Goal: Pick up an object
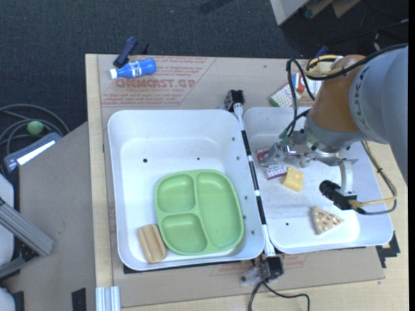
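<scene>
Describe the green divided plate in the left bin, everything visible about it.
The green divided plate is pale green and looks like matte plastic, a rounded rectangle with three compartments: a long one on the right, two smaller ones on the left. All three look empty. It lies flat, right side up and slightly turned, on the floor of the left bin, toward its near right corner. A tan ridged block lies against its lower left edge. The hand is over the other bin, away from it.

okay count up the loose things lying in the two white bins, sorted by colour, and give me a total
Green: 1, the divided tray
Tan: 1, the ridged block beside it
Yellow: 1, the wedge
Orange-and-white: 1, the pizza slice toy
Red-and-white: 1, the small packet
Total: 5; more may be hidden under the arm.
</scene>
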Controlling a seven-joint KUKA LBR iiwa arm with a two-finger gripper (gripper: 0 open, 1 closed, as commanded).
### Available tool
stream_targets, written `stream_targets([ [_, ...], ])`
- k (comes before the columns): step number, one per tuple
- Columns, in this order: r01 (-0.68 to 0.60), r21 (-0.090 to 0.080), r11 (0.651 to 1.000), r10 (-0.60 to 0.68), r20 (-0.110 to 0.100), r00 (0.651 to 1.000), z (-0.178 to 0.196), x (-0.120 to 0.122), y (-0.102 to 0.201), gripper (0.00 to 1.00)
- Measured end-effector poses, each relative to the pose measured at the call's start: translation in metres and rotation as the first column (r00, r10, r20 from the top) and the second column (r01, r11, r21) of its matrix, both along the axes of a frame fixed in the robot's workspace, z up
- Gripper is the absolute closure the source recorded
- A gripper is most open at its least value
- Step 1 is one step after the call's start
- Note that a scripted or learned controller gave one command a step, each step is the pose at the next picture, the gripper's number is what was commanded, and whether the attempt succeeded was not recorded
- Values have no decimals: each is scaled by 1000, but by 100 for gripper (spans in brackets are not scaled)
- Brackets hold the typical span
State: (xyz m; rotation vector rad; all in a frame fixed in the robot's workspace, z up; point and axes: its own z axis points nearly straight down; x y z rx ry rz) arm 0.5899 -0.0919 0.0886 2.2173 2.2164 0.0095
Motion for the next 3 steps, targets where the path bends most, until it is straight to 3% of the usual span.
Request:
stream_targets([
  [1,-2,-1,1000,2,-5,1000,97,28,1,0],
  [2,1,-2,1000,-1,-4,1000,-1,11,-39,0],
  [3,0,-3,1000,0,0,1000,0,-15,-7,0],
])
